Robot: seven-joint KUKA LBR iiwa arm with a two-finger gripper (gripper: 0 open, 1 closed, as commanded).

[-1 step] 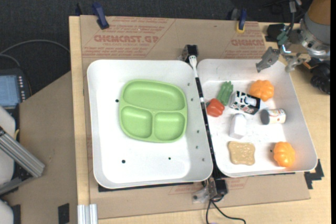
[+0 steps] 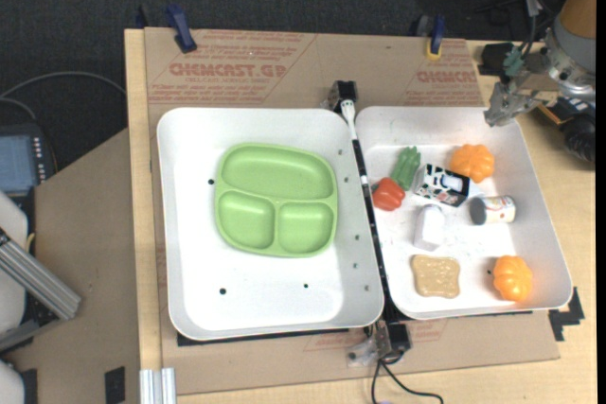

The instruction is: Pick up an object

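Approach stage: we see the end effector [image 2: 499, 109] poised above the right bin's [image 2: 544, 232] far rim, grip state indiscernible; descent onto one toy comes next.

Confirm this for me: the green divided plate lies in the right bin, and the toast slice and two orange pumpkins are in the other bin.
Not quite. The camera view shows the green divided plate in the left bin, not the right one. The rest holds: the toast slice and the two orange pumpkins are in the other bin, the right bin.
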